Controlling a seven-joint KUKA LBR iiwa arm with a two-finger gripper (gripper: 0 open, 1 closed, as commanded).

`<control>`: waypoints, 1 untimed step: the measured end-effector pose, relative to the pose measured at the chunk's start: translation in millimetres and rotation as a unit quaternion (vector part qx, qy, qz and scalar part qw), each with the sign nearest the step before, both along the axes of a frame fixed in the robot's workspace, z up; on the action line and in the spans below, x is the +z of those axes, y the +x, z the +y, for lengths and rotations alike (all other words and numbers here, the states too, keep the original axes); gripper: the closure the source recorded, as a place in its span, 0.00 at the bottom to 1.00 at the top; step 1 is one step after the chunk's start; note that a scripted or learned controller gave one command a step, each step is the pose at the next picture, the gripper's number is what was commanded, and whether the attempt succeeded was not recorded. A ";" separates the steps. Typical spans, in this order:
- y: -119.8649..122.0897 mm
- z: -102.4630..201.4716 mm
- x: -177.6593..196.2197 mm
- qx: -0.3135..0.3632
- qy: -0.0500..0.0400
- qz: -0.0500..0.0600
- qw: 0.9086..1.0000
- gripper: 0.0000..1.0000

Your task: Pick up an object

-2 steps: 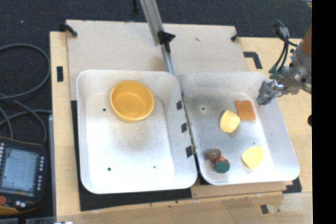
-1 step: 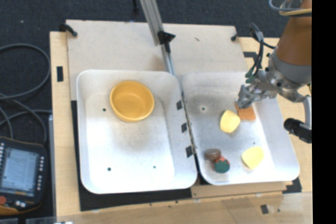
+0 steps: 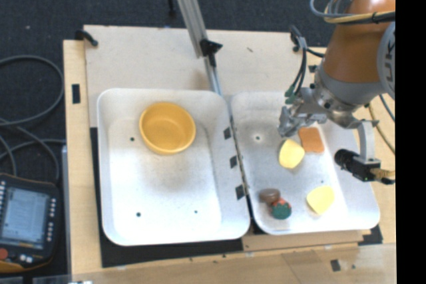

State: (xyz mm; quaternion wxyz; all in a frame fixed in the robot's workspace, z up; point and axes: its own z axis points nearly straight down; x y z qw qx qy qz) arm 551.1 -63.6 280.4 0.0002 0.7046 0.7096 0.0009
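Observation:
In the right bin [image 3: 259, 223] my gripper [image 3: 289, 127] hangs low, just above a pale yellow rounded piece [image 3: 291, 155]. An orange block [image 3: 311, 140] lies right beside that piece, touching its upper right. Nearer the front sit a second yellow piece [image 3: 320, 199], a brown lump [image 3: 269, 195] and a green and red object [image 3: 281, 209]. The arm's orange wrist band [image 3: 356, 43] rises above the gripper and hides the bin's back right part.
A yellow bowl [image 3: 167, 127] stands in the left bin [image 3: 120, 223] near its back. A slanted metal rail [image 3: 190, 3] runs down to the ridge between the bins. A black fitting [image 3: 356, 164] sticks out over the right bin's right side.

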 end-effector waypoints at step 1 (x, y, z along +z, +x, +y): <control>5.4 50.1 -20.0 0.000 0.000 0.001 1.000 1.00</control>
